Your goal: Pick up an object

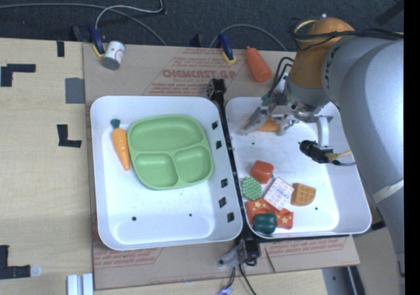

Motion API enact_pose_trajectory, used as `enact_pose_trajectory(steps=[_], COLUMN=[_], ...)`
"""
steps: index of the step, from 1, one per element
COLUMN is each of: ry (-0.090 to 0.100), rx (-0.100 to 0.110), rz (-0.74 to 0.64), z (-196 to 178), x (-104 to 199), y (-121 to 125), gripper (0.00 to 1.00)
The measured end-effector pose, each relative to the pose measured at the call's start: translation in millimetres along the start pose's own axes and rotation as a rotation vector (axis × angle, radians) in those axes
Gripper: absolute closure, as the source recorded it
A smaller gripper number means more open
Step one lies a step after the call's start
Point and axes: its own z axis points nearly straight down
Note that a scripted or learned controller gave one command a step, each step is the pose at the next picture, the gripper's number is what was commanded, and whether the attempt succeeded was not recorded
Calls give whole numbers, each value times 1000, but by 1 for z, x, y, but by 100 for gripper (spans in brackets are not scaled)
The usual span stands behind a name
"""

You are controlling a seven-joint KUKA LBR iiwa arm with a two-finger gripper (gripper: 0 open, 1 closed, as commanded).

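My gripper [266, 123] is low in the far part of the right bin [348, 215], with its fingers spread to either side of a small orange piece [269, 126] that lies on the bin floor. The fingers look open and apart from the piece. Nearer the front of the same bin lies a cluster: a red-orange block [262, 170], a green patterned disc [251, 188], a white and pink packet [279, 191], a brown waffle-like piece [302, 194], a red item [275, 214] and a dark green item [265, 223].
The left bin [105, 221] holds a green divided plate [170, 151] and a toy carrot [120, 145]. On the cardboard behind the bins lie an orange toy [258, 64] and a small white can [113, 54]. The grey arm [367, 90] covers the right bin's far right side.
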Motion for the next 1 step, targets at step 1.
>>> enact_pose_trajectory(steps=[1], ry=[-8], rx=[-3], rz=[4], z=[0], x=[10], y=[0], gripper=[0])
